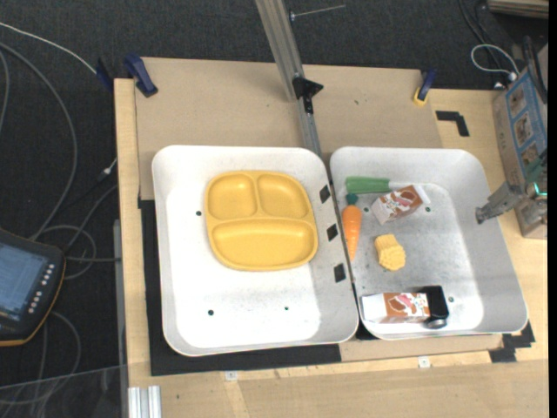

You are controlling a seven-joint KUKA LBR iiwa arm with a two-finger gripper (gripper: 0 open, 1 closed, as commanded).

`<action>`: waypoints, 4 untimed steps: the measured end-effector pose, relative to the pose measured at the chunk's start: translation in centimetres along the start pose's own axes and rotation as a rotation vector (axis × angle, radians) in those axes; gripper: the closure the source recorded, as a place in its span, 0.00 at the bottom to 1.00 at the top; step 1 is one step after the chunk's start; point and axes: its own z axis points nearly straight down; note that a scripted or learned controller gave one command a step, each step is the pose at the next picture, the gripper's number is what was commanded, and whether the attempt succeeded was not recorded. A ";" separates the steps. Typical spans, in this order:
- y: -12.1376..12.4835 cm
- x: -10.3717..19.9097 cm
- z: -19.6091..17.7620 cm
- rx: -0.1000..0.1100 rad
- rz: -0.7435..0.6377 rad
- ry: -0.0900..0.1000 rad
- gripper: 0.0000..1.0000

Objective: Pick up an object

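Corn piece point(391, 252), small and yellow, sits alone near the middle of the right bin point(487, 233), the easiest pick. A toy carrot point(351, 227) lies to its left by the bin wall, a small carton point(401, 205) just beyond it, and a second carton point(405, 306) at the near edge. The yellow divided plate point(260, 219) fills the left bin point(178, 268). The gripper point(505, 203) hangs at the right rim, its opening too blurred to judge. It should travel left, centre above the corn, then descend straight.
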 end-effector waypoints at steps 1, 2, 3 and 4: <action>0.0 0.0 0.0 0.000 0.000 0.000 0.00; 0.0 1.0 5.7 0.005 0.001 0.002 0.00; -0.7 1.0 11.9 0.007 0.002 0.002 0.00; -1.6 0.4 16.9 0.006 0.003 0.002 0.00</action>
